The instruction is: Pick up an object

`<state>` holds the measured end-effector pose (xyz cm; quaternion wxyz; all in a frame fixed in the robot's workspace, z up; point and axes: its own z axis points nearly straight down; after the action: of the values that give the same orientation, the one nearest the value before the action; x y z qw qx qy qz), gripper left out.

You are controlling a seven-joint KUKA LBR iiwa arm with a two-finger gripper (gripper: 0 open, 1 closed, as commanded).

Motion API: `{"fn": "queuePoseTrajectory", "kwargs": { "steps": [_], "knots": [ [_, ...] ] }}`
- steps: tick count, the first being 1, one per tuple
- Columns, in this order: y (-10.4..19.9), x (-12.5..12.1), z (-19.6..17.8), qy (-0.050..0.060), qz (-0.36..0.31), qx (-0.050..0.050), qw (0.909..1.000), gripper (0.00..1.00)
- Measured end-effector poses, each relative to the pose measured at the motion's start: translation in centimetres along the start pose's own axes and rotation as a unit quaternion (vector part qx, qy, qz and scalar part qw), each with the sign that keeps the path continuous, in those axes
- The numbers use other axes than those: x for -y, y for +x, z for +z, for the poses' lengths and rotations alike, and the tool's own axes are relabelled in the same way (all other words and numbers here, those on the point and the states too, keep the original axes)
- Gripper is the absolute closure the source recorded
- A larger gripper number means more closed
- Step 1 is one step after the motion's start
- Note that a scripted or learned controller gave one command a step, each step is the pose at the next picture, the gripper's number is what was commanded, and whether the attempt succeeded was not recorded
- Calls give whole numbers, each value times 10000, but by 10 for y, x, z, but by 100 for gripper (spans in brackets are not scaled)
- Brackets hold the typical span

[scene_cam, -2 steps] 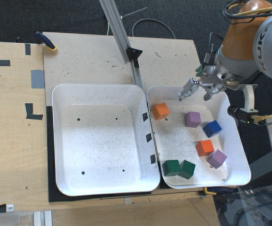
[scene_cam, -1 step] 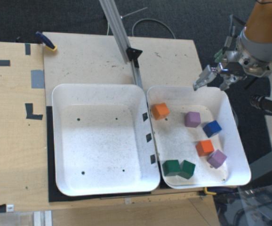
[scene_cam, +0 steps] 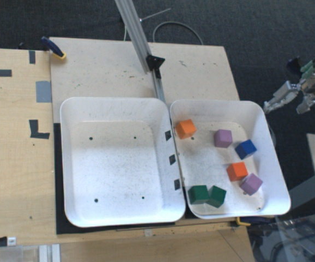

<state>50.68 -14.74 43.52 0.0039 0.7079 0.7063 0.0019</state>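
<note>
The right bin point(scene_cam: 266, 132) holds several small cubes: an orange one point(scene_cam: 186, 128) near its far left, a purple one point(scene_cam: 223, 138), a blue one point(scene_cam: 246, 148), a second orange one point(scene_cam: 237, 171), a second purple one point(scene_cam: 251, 184), and two green ones point(scene_cam: 199, 194) point(scene_cam: 217, 196) side by side at the front. My gripper point(scene_cam: 291, 96) hovers outside the bin, off its far right corner, over the dark floor. Its fingers are spread apart with nothing between them.
The left bin point(scene_cam: 65, 124) sits beside the right one on the wooden bench. A slanted metal rail point(scene_cam: 133, 23) runs from the top down to the gap between the bins. A blue and yellow clamp point(scene_cam: 53, 47) lies at the bench's far left corner.
</note>
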Motion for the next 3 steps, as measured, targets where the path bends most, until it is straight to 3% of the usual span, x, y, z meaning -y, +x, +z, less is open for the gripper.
{"fn": "queuePoseTrajectory", "kwargs": {
  "steps": [1, 2, 3],
  "knots": [
    [17, -4, -38, 19, -27, -8, 10000, 0],
    [25, -26, -77, 17, -18, -3, 10000, 0],
    [79, -16, -110, 20, -44, -15, 10000, 0]
  ]
}}
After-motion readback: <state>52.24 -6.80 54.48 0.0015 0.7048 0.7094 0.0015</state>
